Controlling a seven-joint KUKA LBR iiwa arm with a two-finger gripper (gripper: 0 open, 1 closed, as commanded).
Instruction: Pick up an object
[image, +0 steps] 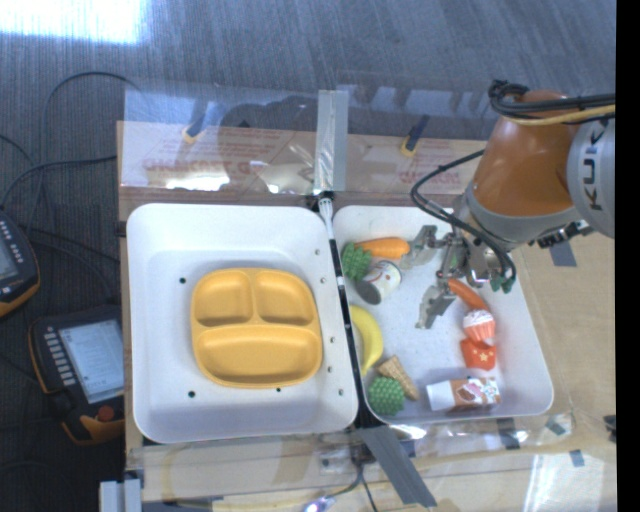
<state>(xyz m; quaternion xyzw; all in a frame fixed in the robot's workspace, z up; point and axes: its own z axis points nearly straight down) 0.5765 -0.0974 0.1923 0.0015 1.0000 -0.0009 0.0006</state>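
From my station I see the gripper (440, 275) down inside the right bin (530, 375), hanging from the grey and orange arm that comes in from the right. Its two fingers stand spread apart — one up near the carrot (385, 247), the other lower, by the bin's middle — and nothing sits between them, just bare white floor. The closest candidate, as I read it, is the small orange-red piece (465, 293) lying just to the right of the lower finger, nearly touching it; its long axis runs at a slant from upper left to lower right, roughly along the line between the fingers instead of across it, so I judge the hand would need to shift right and turn before closing. The carrot lies just up and left of the upper finger, its length running left to right. Further down the bin's right side are a cupcake-like toy (479, 325), a red piece (478, 354) and a small box (465, 393); along the left wall sit a broccoli (356, 260), a banana (366, 338) and a second green piece (387, 395). The left bin (160, 240) holds a yellow divided tray (256, 327), well apart from the hand.
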